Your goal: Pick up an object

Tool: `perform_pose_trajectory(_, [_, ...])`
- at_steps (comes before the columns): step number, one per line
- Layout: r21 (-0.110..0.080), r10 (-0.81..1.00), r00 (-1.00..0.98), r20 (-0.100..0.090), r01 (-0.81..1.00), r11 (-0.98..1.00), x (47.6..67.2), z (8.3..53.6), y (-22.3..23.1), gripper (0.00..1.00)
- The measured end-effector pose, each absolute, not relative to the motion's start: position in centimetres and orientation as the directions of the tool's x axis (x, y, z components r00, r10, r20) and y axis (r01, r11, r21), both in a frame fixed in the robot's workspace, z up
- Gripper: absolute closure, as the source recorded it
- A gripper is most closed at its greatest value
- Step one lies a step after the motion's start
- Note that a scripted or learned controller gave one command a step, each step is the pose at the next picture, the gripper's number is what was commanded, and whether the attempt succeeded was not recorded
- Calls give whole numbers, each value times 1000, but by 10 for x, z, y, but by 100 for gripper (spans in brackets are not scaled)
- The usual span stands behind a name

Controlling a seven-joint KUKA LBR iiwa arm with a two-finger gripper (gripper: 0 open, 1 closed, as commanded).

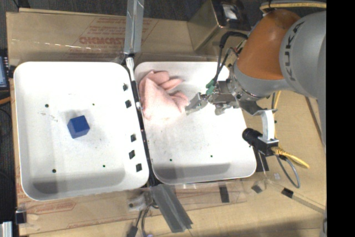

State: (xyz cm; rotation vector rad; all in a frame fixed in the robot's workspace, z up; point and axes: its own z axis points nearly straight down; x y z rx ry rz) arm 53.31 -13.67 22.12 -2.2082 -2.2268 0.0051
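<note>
A crumpled pink cloth (158, 96) lies in the right bin (222, 166), against its left wall near the back. A small blue cube (79, 126) sits on the floor of the left bin (33, 175). My gripper (207, 106) hangs over the middle of the right bin, just right of the cloth. It is open, with nothing between its fingers. One fingertip (191, 106) points at the cloth's right edge and sits very close to it.
A grey divider bar (135, 119) with black clips runs between the two bins. A black fitting with yellow cable (266, 144) sits at the right bin's right rim. A metal box (219, 14) stands behind the bins.
</note>
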Motion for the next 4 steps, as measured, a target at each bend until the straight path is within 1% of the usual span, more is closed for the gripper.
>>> perform_pose_trajectory(1, [-3, 998, -56, 0, 998, 56, 579, 211, -118, 0])
perform_pose_trajectory(2, [5, 951, -308, -1, 951, 308, 608, 96, -117, 0])
perform_pose_trajectory(3, [5, 950, -313, -1, 950, 313, 608, 106, -117, 100])
perform_pose_trajectory(4, [-1, 965, -262, 0, 965, 262, 650, 193, -63, 100])
